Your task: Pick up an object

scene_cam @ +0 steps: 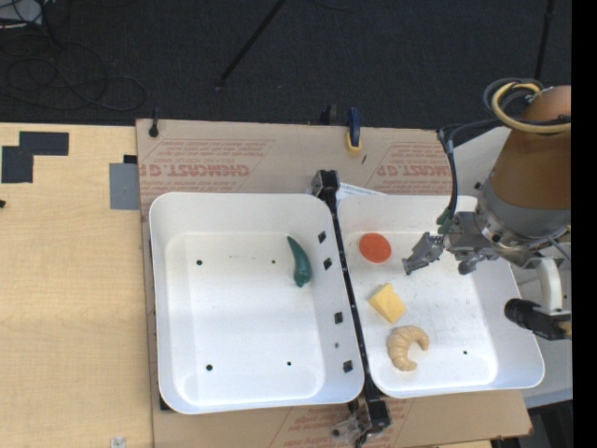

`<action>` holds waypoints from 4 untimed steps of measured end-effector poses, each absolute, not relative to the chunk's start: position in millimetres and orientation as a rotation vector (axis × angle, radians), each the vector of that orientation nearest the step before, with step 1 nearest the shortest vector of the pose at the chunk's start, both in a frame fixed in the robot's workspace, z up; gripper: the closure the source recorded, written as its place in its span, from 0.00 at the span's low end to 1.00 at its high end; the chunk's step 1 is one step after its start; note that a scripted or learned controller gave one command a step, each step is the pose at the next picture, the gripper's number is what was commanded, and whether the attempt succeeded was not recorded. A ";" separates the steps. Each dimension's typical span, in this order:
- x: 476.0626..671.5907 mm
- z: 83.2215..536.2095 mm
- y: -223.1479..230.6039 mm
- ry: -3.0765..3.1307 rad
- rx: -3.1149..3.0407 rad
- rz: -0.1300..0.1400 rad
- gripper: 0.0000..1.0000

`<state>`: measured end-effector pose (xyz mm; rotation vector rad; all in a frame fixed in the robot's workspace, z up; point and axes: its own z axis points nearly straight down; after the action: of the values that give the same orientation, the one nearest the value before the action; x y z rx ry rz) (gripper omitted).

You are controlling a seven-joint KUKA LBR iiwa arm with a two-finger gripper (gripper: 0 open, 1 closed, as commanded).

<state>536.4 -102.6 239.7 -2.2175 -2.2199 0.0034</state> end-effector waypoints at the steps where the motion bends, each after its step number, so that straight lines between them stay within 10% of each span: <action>1: 550.8 115.0 -87.1 -2.217 -2.211 0.010 0.00; 2: 505.4 86.5 -102.2 -2.217 -2.220 0.003 0.00; 3: 506.6 97.9 -105.0 -2.210 -2.229 0.002 1.00; 4: 507.8 192.1 1.4 -2.235 -2.208 -0.013 1.00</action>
<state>507.8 1.4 192.1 -2.2077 -2.2349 -0.0127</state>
